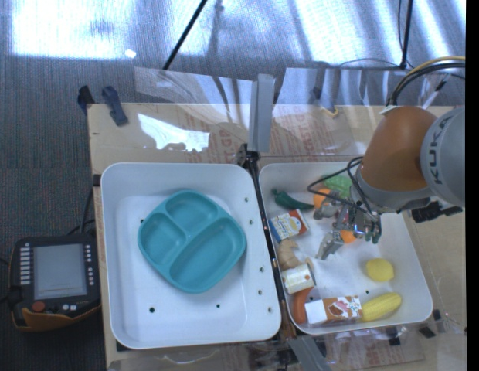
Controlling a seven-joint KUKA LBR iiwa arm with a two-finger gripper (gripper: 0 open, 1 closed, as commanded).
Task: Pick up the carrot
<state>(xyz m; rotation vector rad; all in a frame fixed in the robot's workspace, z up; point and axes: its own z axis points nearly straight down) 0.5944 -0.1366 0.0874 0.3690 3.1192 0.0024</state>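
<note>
In the right bin point(416, 263), the gripper point(341, 234) hung low over the clutter, arm point(402, 161) reaching in from the right with its orange band above the wrist. An orange piece point(348, 236) sat right at the fingertips and another orange bit point(321, 198) lay just behind, next to a green stem-like piece point(290, 200); my read was that the carrot was this orange-and-green item at the bin's far side, but the wrist hid much of it, so I couldn't be sure which orange part belonged to it. Couldn't tell how far apart the gripper's tips stood: metal parts blurred together, and nothing was clearly seated between them, so no grip claimed. The gripper was probably low there because the program was aimed at that orange spot. Rest of the bin was toy groceries: a small carton point(287, 225) and a tan lumpy piece point(288, 252) near the left wall, another little box point(299, 277) below, a round yellow lemon point(379, 269), a smooth yellow banana point(380, 306) touching a printed box point(334, 309) along the near wall. All looked like hard glossy plastic, likely slippery for a pinch. In the left bin point(116, 207), a teal divided plate point(191, 240) lay flat with three compartments, rounded corners, matte finish, well apart from the action. Both bins were shallow white, set side by side with walls nearly touching.
</note>
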